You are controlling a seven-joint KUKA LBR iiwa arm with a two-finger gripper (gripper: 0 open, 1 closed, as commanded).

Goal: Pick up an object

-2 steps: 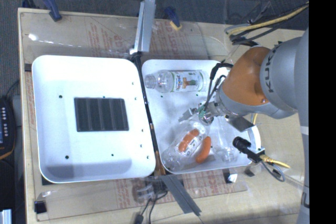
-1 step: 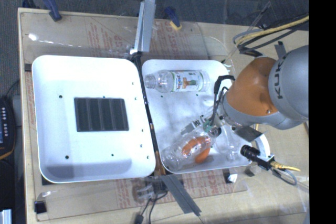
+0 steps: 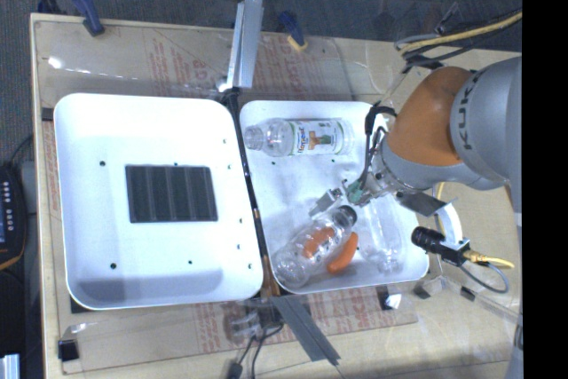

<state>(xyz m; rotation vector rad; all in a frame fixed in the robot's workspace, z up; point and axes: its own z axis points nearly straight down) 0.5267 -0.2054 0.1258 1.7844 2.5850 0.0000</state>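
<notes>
The right bin (image 3: 266, 191) holds several items. A clear bottle with a green label (image 3: 297, 138) lies on its side along the far wall. A clear bottle with orange contents (image 3: 309, 248) lies slanted near the front wall, and a small orange piece (image 3: 344, 252) rests against it. Another clear bottle (image 3: 384, 237) lies at the right side. My gripper (image 3: 337, 198) is low over the bin's middle, right above the neck end of the orange-filled bottle. The grey arm with its orange band (image 3: 428, 130) covers the bin's right rim. I see nothing lifted.
The left bin (image 3: 98, 138) has a dark ribbed rectangle (image 3: 171, 193) in its floor. A metal bar (image 3: 244, 40) stands at the back between the bins. Blue clamps (image 3: 87, 11) grip the back edge. Cables (image 3: 461, 257) lie at the right.
</notes>
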